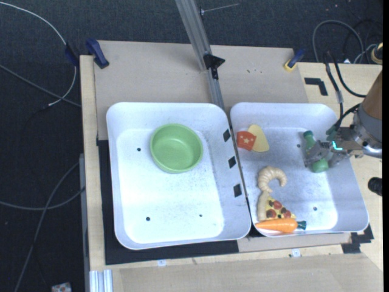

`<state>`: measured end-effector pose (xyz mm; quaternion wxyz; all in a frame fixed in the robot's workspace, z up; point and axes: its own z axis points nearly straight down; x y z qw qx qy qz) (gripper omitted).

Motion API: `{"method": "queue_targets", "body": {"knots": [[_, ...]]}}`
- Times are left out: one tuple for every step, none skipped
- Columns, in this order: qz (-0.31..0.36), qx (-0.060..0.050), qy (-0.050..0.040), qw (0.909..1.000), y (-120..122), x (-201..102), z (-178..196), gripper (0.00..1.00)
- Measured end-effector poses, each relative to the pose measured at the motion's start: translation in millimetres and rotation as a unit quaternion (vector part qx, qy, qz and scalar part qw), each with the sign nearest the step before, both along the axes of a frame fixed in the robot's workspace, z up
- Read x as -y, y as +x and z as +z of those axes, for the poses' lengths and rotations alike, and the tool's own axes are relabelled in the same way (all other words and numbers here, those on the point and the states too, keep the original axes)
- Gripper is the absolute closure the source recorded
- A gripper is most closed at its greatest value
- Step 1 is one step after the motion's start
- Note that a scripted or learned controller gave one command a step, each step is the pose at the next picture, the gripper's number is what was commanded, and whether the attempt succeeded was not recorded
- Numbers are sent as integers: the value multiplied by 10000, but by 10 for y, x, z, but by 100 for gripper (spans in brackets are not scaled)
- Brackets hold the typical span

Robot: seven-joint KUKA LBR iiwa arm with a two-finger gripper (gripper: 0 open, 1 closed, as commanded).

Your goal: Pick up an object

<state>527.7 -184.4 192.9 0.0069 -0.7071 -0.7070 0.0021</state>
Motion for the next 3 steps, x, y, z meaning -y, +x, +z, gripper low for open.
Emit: {"method": "queue_targets", "body": {"knots": [[4,36,-8,10000,17,3,35,0],[1,-1,1,10000,83,-8,-576,0],[-6,31,-3,10000,90,-12,-970,0]]}}
